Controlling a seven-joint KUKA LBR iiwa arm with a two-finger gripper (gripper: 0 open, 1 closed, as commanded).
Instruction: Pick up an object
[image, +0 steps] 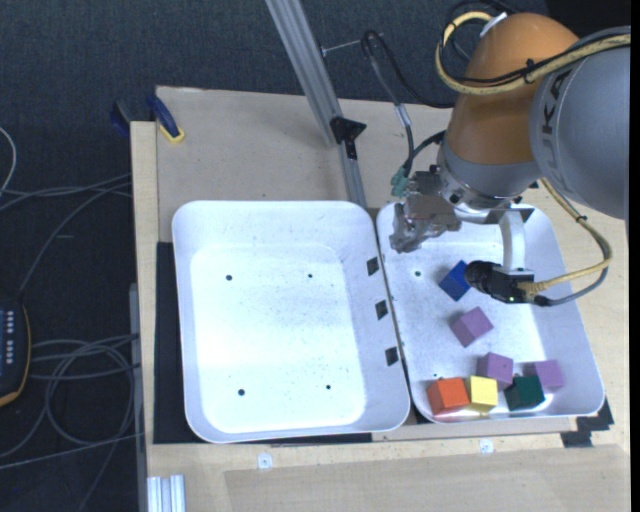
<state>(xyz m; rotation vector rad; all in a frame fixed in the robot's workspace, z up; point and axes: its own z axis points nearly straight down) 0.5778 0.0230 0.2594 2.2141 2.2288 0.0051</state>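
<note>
My gripper (408, 238) hangs over the far left part of the right bin (420, 345), near the divide between the bins. Nothing shows between its fingers. A blue block (455, 280) lies just right of and below it, apart from it. A purple block (471, 325) sits lower in the same bin. Along the near edge lie an orange block (449, 395), a yellow block (484, 391), a dark green block (523, 392) and two more purple blocks (496, 366) (548, 374).
The left bin (270, 320) stands beside the right one, with black clips (381, 309) along their shared rim. A slanted metal pole (318, 90) rises behind the bins. Cables lie off the bench at left.
</note>
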